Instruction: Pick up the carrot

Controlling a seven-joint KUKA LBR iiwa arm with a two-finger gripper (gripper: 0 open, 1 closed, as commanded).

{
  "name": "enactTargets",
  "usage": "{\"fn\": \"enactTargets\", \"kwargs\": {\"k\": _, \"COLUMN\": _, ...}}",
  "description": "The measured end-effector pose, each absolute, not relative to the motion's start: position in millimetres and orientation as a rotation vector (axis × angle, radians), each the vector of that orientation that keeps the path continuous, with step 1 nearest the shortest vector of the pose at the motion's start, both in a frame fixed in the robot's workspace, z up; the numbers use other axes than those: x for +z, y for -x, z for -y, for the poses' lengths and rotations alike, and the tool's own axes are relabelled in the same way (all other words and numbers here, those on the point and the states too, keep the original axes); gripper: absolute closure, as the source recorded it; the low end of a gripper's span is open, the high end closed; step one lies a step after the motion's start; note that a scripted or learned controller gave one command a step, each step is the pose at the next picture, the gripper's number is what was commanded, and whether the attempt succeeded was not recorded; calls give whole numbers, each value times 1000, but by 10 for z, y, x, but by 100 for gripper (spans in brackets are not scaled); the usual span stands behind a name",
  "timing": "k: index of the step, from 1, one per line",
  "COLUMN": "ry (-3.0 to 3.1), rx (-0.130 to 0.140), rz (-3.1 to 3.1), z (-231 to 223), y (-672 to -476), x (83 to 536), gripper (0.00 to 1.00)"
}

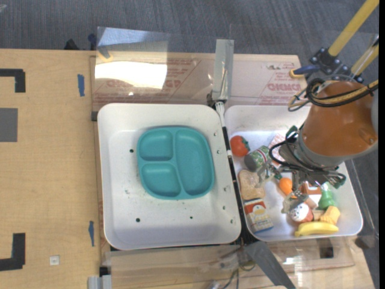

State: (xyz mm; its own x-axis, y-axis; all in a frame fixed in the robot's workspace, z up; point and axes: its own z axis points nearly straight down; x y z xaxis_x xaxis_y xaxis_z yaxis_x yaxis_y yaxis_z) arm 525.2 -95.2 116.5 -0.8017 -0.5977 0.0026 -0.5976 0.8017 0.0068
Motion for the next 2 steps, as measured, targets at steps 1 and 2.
{"fn": "enactTargets", "kwargs": {"k": 1, "ry": -898, "rx": 15, "rz": 3038, "z": 980, "y": -5088, "x": 984, "gripper": 0}}
{"fn": "enactTargets", "kwargs": {"k": 2, "ry": -907, "rx": 20, "rz": 3061, "z": 943, "y": -5154, "x": 1112, "gripper": 100}}
